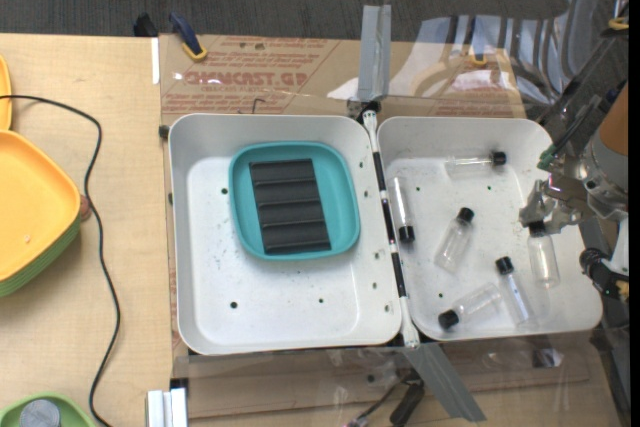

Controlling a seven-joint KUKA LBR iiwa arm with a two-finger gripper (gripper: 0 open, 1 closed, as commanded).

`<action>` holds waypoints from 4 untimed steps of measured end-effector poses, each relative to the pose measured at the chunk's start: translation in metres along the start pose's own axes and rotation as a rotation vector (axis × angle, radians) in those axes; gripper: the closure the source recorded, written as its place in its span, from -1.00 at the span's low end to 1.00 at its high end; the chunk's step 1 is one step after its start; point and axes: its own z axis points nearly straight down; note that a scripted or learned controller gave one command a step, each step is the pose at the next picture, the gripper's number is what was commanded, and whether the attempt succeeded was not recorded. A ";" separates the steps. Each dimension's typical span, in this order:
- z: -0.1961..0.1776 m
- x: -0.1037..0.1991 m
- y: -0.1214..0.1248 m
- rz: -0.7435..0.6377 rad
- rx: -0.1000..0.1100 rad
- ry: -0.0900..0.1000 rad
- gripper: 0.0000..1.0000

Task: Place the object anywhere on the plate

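Observation:
A teal square plate (294,200) lies in the left bin (200,295), with a dark ridged block resting on its middle. Several clear vials with black caps are scattered in the right bin (430,145): one vial (474,161) near the back, one vial (399,205) along the left wall, another vial (455,241) in the middle. At the bin's right side my gripper (543,213) hangs low, right above a vial (544,257) that lies by the right wall. Whether it touches that vial is unclear.
Two more vials (513,293) lie near the right bin's front wall. A grey divider post (374,55) stands behind the seam between the bins. Orange plates (35,205) and a black cable (100,215) sit on the wooden bench at left.

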 end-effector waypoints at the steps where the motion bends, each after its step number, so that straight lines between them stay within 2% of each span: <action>1: 0.004 0.072 -0.027 -0.126 0.002 0.001 1.00; 2: 0.006 0.138 -0.010 -0.089 0.002 -0.001 1.00; 3: 0.006 0.209 -0.035 -0.184 0.001 -0.001 1.00; 4: 0.006 0.209 -0.035 -0.185 0.001 -0.001 -1.00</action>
